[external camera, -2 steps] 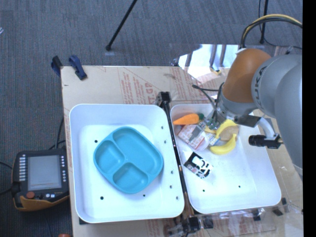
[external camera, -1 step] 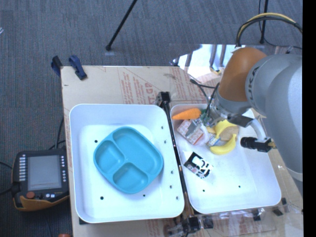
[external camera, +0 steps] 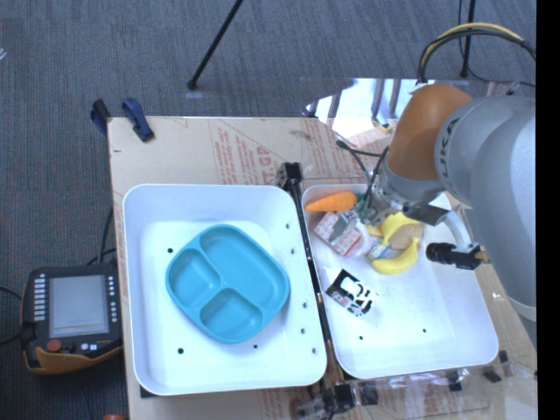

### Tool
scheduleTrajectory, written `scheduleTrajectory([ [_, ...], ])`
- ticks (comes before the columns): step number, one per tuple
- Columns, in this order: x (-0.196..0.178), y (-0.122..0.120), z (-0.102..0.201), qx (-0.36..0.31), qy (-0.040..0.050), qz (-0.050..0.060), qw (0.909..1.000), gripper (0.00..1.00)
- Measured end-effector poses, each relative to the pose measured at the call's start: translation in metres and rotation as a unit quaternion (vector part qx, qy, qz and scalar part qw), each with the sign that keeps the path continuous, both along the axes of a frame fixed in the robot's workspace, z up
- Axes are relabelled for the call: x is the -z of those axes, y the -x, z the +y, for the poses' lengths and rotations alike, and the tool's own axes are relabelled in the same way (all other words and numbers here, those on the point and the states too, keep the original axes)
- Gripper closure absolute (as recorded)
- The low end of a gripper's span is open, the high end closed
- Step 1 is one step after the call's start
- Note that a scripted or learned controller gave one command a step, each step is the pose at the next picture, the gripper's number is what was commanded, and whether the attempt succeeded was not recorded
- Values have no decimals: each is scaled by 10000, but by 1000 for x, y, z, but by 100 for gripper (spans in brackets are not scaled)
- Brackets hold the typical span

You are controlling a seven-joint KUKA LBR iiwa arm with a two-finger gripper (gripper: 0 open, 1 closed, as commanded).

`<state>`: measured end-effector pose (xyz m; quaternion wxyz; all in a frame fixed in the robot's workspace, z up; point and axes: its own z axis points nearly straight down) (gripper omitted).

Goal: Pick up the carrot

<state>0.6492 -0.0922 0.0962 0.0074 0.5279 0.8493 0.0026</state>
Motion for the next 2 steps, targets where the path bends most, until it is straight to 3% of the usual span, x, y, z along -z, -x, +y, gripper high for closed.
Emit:
scheduleTrajectory([
  [1, 0, 0, 0, 0, 0, 0, 10000, 0],
  [2, 7, 4, -37, 969, -30, 68, 9953, 0],
])
